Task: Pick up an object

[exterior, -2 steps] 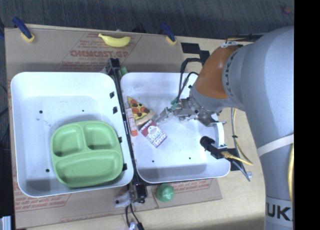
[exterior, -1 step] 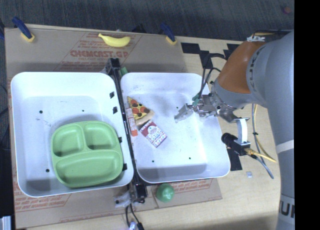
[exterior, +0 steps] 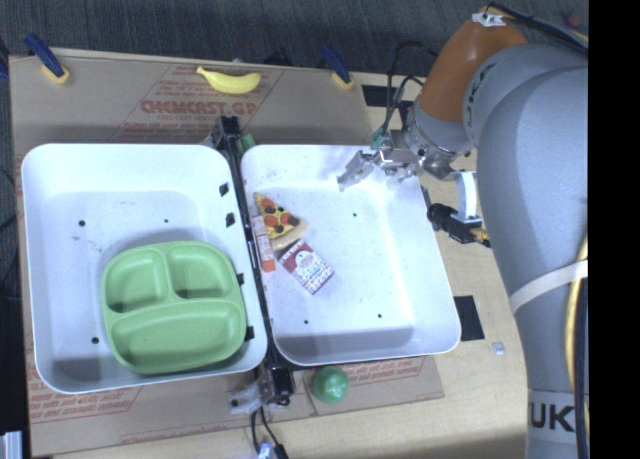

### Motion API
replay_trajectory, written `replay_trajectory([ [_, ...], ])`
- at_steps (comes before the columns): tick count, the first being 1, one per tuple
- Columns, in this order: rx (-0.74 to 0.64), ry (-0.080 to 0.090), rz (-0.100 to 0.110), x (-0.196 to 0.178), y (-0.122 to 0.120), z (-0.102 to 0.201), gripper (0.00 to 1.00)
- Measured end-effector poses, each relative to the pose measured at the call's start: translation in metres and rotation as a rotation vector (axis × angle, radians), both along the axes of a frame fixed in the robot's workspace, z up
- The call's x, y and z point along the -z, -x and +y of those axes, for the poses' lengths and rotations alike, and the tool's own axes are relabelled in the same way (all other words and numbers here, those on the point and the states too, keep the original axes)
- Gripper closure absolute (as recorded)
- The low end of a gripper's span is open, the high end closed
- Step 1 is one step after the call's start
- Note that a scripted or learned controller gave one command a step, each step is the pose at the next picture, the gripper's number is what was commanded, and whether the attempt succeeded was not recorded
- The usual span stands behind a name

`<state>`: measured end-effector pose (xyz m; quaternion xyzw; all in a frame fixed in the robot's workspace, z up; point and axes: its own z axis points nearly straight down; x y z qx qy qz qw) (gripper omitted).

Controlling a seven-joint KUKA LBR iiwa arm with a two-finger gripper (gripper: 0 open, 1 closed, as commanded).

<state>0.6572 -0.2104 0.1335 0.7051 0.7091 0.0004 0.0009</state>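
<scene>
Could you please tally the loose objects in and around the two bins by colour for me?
Green: 2, the divided plate in the left bin and the ball on the cardboard
Yellow: 1, the banana
Multicoloured: 2, the pizza slice and the small packet
Total: 5

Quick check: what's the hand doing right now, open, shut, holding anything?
Hand: over the upper part of the right bin, nothing visible between its fingers; whether open or closed cannot be told.
</scene>
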Motion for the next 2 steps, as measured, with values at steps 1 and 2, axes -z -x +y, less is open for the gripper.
replay_trajectory([
  [1,0.001,-0.001,0.005,-0.016,0.07,0.019,0.0],
  [2,-0.001,0.0,-0.001,-0.029,0.0,0.003,0.0],
])
